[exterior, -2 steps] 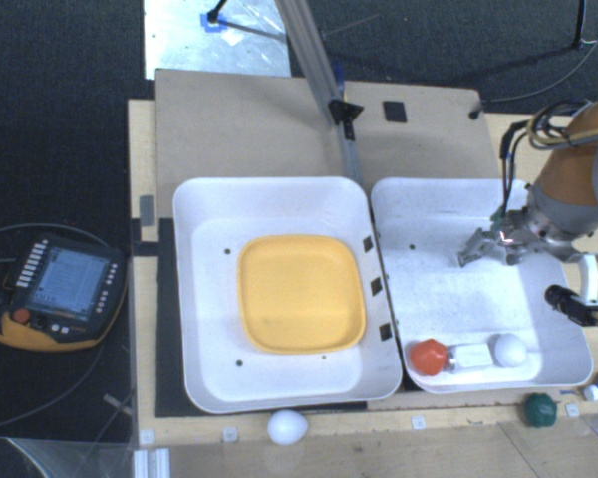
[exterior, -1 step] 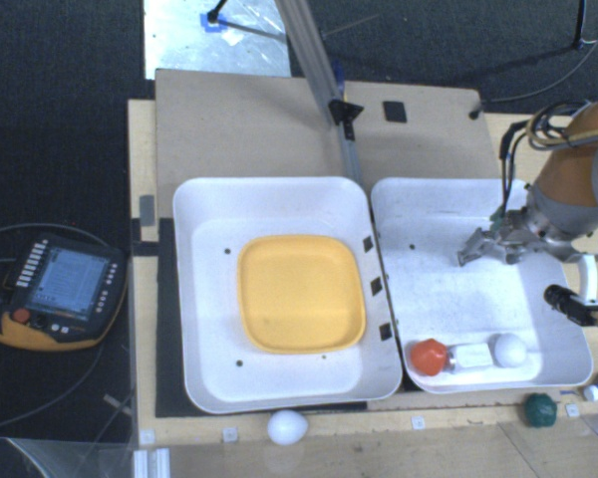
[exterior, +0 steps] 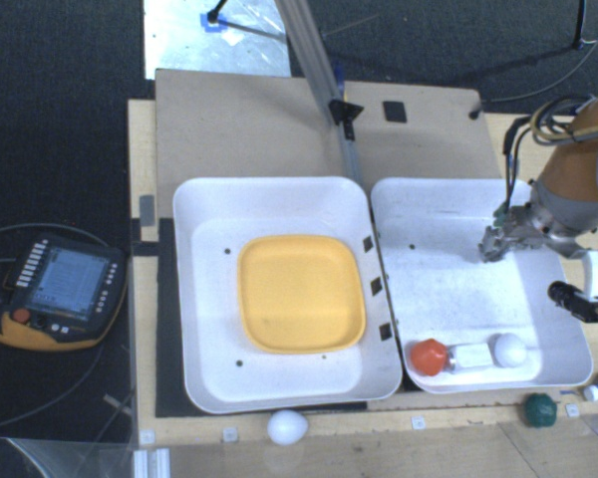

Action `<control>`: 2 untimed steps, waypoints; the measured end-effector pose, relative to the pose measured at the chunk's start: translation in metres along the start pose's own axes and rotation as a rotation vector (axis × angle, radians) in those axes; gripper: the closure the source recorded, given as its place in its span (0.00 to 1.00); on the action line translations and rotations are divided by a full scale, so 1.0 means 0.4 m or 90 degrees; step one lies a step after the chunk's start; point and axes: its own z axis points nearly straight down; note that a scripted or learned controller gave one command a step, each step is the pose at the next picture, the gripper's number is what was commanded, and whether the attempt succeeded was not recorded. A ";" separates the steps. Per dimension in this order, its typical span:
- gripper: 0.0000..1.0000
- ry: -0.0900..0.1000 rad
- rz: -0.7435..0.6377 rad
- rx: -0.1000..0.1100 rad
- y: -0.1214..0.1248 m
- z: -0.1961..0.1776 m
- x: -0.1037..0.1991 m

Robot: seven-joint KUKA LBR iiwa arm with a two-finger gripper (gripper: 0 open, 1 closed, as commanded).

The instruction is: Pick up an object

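Gripper (exterior: 491, 248) over upper part of right bin (exterior: 448, 207), well apart from objects; finger state impossible to tell, nothing seen held. Orange ball (exterior: 429, 357), white block (exterior: 470, 357), white ball (exterior: 509, 350) along near wall. Probably light, smooth, prone to rolling; pinch ball across middle.

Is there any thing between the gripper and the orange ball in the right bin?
Nothing visible does. The gripper is over the bare floor of the right bin, and the orange ball lies by the near wall, touching a white piece on its right side.
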 end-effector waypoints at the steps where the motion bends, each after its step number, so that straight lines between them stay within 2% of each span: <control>1: 1.00 0.000 0.000 -0.001 0.002 -0.108 0.008; 2: 1.00 0.000 0.000 -0.002 0.030 -0.237 0.004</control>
